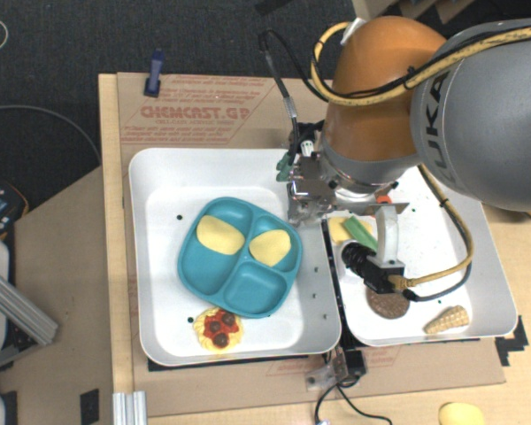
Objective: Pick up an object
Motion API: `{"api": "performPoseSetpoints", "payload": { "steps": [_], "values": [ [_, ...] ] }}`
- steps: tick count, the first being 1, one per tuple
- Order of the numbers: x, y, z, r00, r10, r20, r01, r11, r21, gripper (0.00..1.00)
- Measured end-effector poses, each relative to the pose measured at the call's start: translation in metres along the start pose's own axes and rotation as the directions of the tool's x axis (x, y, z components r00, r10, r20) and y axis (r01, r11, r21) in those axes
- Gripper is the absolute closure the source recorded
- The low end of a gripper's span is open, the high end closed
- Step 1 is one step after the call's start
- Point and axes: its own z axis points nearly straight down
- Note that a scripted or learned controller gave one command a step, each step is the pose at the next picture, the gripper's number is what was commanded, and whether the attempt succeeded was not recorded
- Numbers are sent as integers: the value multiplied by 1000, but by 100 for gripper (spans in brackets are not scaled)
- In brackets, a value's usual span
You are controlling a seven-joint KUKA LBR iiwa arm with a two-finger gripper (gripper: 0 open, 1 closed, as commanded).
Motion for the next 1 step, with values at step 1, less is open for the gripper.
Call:
{"api": "performPoseSetpoints", "payload": {
  "steps": [1],
  "values": [
    [44,-42,-56,1000,-11,-6,11,1000,-13,100]
  ]
}}
